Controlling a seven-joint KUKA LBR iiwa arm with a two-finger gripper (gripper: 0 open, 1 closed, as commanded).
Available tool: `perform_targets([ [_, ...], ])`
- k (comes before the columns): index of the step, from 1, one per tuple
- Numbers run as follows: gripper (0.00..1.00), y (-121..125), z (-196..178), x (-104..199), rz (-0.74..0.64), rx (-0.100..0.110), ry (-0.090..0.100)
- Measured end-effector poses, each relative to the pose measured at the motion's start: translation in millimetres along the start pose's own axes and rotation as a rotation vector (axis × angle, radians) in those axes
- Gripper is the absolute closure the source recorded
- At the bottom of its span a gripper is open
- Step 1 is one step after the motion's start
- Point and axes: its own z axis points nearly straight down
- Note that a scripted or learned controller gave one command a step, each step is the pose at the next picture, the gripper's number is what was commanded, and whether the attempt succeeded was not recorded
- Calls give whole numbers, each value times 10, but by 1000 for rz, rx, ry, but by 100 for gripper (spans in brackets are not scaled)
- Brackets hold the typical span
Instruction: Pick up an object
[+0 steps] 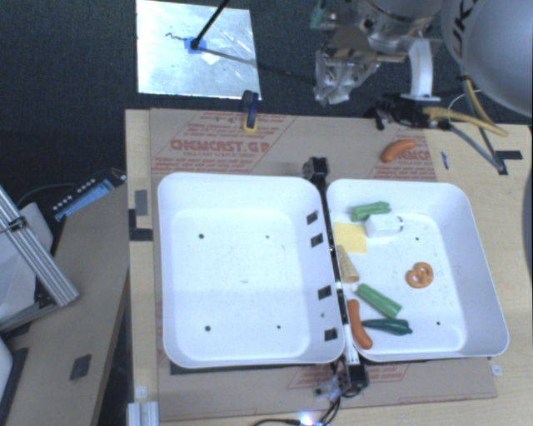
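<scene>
1. While we look down at a slant, we see the bench (212,133), a brown board with red lettering, bearing two white bins side by side.
2. We find the left bin (241,187) showing bare white floor with a few dark dots.
3. We find the right bin (466,250) holding all the small things, mostly toward its left half.
4. We see the arm (466,25) at the far right, grey and rounded, well beyond the bins.
5. We see the gripper (337,83) hanging past the far edge of the bench, apart from every object; we cannot tell how far its fingers stand apart, and we see nothing between them.
6. We note a yellow block (351,237) by the right bin's left wall, with a tan cone (347,266) just near of it.
7. We note a green pod (370,210) at the far side, touching a white piece (384,224).
8. We note a second green piece (379,299), a dark green one (386,326) and an orange sausage (359,324) at the near left.
9. We see a pretzel (420,274) alone toward the middle.
10. We see another sausage (398,150) lying on the bench, far of the right bin.
</scene>
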Motion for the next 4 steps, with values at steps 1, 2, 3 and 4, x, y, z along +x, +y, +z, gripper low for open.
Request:
perform_targets([
  [1,100,-106,-151,259,5,5,-2],
  [2,100,-167,-414,451,6,4,-2],
  [3,100,-277,-788,838,4,3,-1],
  [4,100,-581,-930,1051,5,6,-1],
])
